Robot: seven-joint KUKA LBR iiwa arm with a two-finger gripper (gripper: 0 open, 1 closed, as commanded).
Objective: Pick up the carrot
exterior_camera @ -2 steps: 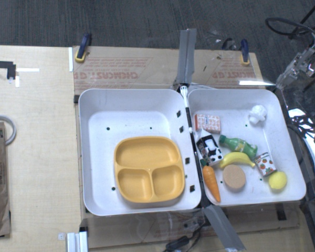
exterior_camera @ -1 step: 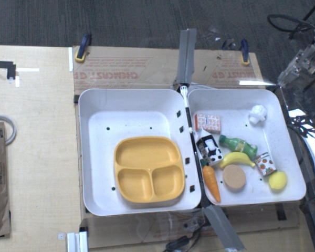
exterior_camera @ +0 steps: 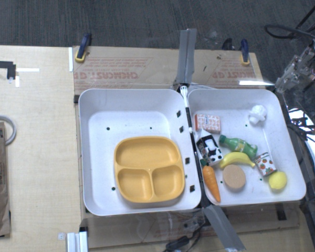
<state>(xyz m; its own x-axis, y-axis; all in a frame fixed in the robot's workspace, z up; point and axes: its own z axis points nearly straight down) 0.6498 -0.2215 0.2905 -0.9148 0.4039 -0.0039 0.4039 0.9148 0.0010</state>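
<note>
While I hang off to the right of the bench, my gripper [exterior_camera: 304,70] is a pale, blurred shape beyond the far right corner of the right-hand shallow white bin [exterior_camera: 296,161], outside its rim. Whether my jaws are spread or pressed together I cannot tell; the blur hides it, and little of my arm's pose can be read.

What I am after, the orange plastic carrot with a green top [exterior_camera: 211,182], lies well apart from me in that bin, close along its left wall near the front corner. Its green end points toward the far side, its narrow tip toward the near edge. Just beyond its green end is a small black-and-white toy [exterior_camera: 210,150], and just to its right lies a flat round tan disc [exterior_camera: 234,177]. A yellow curved banana [exterior_camera: 237,159] lies just behind the disc, with a green bottle [exterior_camera: 239,144] behind that. A yellow lemon [exterior_camera: 277,180] rests near the bin's right wall.

The left-hand white bin [exterior_camera: 94,140] holds a yellow three-compartment plate [exterior_camera: 148,168].
</note>
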